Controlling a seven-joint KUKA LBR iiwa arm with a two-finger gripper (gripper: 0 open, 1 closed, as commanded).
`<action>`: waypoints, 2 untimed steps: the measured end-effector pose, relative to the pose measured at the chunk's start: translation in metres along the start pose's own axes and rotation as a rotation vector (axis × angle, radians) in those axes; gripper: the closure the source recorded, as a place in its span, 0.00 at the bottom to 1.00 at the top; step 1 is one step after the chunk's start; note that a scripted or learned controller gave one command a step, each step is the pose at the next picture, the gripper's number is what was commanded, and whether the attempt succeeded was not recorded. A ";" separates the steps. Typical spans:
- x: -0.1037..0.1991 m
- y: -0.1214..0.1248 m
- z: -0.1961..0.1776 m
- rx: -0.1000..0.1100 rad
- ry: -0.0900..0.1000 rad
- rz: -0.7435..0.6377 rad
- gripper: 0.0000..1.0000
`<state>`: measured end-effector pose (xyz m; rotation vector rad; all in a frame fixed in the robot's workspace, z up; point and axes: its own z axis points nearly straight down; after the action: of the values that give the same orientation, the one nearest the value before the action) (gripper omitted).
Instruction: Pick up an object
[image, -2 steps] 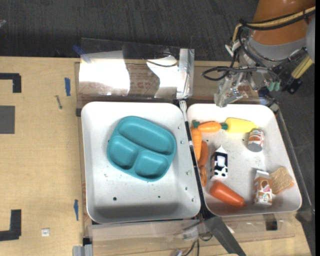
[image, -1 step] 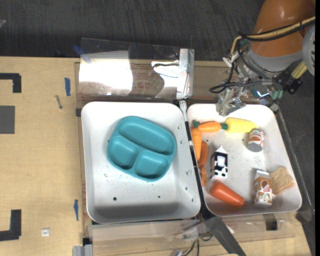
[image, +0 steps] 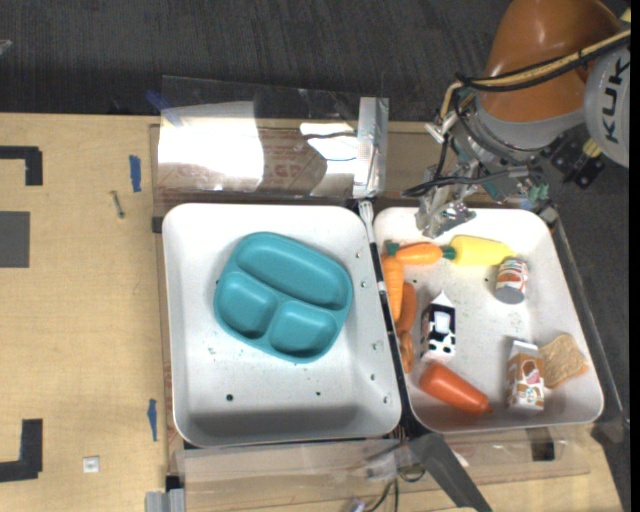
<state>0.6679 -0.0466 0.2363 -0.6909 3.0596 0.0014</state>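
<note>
My gripper (image: 447, 215) hangs over the far left corner of the right bin (image: 575, 300), just above a small carrot (image: 415, 254) and beside a yellow toy (image: 478, 250). Nothing shows between its fingers. Further objects lie in this bin: a small can (image: 510, 279), a black-and-white cow-print box (image: 439, 331), a larger orange carrot (image: 452, 388), a long thin orange piece (image: 403, 300), a small carton (image: 526, 378) and a slice of toast (image: 562, 360).
The left bin (image: 190, 300) holds a teal divided plate (image: 283, 295). A clear plastic sheet (image: 270, 150) lies behind the bins. Brown cardboard (image: 70, 300) covers the bench on the left.
</note>
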 end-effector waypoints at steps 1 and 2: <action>-0.007 0.014 -0.013 0.003 -0.006 -0.051 1.00; -0.007 0.012 -0.056 0.005 -0.008 -0.144 1.00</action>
<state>0.6688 -0.0333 0.2920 -0.9062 2.9934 -0.0035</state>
